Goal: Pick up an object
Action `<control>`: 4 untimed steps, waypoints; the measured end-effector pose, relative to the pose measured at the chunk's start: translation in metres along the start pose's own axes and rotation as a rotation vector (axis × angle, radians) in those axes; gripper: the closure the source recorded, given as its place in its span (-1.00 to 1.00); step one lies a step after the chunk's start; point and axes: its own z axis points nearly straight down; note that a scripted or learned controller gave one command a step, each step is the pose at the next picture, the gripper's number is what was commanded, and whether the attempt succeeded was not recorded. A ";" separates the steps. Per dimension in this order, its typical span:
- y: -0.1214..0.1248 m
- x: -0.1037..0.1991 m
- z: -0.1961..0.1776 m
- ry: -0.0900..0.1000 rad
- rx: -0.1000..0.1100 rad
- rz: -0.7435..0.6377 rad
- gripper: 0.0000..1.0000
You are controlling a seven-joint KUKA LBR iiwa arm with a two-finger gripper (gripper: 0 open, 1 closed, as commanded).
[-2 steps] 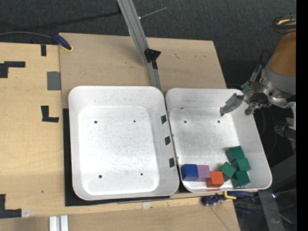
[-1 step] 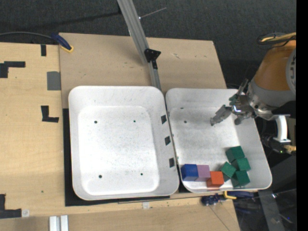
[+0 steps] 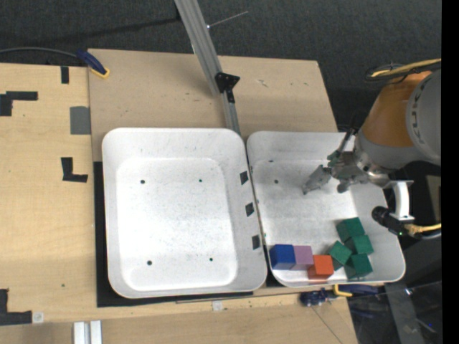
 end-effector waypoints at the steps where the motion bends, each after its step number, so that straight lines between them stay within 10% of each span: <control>1: 0.001 0.001 -0.013 0.001 -0.004 -0.001 1.00; 3: 0.008 0.009 -0.112 -0.002 -0.011 0.000 1.00; 4: 0.003 0.062 -0.118 0.002 -0.005 -0.004 1.00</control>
